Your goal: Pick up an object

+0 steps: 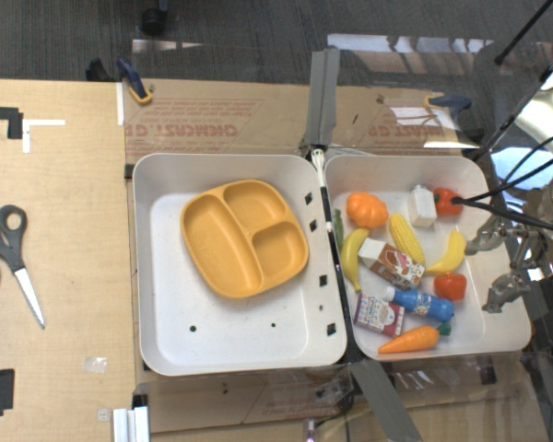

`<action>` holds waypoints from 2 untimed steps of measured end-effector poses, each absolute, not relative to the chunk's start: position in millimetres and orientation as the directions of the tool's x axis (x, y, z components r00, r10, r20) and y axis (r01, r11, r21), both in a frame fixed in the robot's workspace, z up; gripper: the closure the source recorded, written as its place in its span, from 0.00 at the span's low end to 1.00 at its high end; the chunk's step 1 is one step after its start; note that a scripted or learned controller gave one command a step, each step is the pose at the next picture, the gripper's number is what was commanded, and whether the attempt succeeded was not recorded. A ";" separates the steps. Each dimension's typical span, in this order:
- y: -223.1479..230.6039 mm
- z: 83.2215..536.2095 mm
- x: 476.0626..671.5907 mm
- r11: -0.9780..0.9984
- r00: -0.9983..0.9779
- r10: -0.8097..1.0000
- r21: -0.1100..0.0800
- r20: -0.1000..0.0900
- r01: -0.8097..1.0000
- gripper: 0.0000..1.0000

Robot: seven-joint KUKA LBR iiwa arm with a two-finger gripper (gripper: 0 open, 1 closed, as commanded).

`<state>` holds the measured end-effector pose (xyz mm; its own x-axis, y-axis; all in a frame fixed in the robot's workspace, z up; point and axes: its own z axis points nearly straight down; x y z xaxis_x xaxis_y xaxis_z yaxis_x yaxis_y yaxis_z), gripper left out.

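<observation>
Camera view: gripper (505,267) sits at right bin's (401,168) right edge, fingers spread, nothing between them. Toy food is piled in that bin: corn (406,237), carrot (409,341), banana (353,257). Yellow divided plate (245,237) in left bin (166,339).

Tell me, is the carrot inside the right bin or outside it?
Inside: the carrot lies flat on the right bin floor, near its front wall.
</observation>
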<state>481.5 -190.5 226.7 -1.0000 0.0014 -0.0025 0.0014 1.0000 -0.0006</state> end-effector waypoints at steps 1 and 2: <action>-167.6 103.9 482.9 1.000 -1.000 0.005 -0.002 -0.006 0.005 0.00; -126.5 93.4 552.3 0.983 -0.983 0.182 0.000 -0.005 0.182 0.00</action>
